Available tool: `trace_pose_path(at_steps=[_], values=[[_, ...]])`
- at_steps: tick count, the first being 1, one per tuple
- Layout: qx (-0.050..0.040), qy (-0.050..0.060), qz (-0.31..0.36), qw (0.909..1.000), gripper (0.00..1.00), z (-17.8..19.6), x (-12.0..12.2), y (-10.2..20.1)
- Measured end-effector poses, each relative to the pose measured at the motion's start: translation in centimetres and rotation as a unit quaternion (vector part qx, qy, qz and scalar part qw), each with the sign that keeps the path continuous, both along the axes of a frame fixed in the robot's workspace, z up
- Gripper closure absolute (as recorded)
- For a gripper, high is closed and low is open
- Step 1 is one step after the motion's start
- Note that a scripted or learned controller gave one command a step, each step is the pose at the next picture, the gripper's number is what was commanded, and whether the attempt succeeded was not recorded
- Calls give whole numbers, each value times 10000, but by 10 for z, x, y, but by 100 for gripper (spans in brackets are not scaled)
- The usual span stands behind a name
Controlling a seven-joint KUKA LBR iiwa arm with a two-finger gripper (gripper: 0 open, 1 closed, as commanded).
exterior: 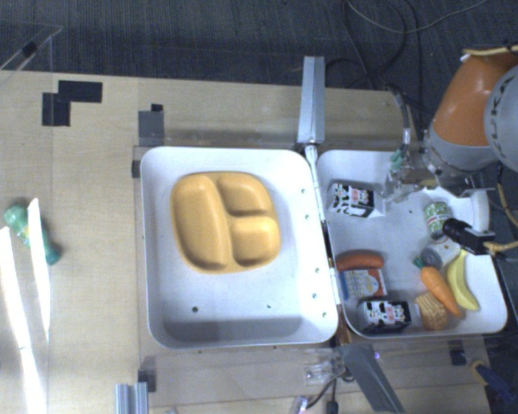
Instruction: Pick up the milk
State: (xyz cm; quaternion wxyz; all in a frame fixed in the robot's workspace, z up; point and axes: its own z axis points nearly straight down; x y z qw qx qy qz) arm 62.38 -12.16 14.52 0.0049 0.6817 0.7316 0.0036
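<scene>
You're on the approach; the end effector [400, 178] hovers at three o'clock of the milk carton [353, 199] in the right bin [492, 317]; its grip state I cannot tell; next, centre and descend.

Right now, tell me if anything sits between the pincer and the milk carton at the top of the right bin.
Nothing visible does. The pincer hangs just right of that milk carton, with bare white bin floor between them. The can, carrot and banana lie farther right, off that line.
</scene>
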Motion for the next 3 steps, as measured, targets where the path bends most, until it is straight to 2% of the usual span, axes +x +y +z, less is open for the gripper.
trace_pose_path(at_steps=[1, 2, 3], values=[[12, 30, -730, 9973, 100, -14, 8, 25], [11, 31, -731, 9973, 0, -14, 8, 24], [15, -33, -964, 9953, 0, -26, 9, 33]])
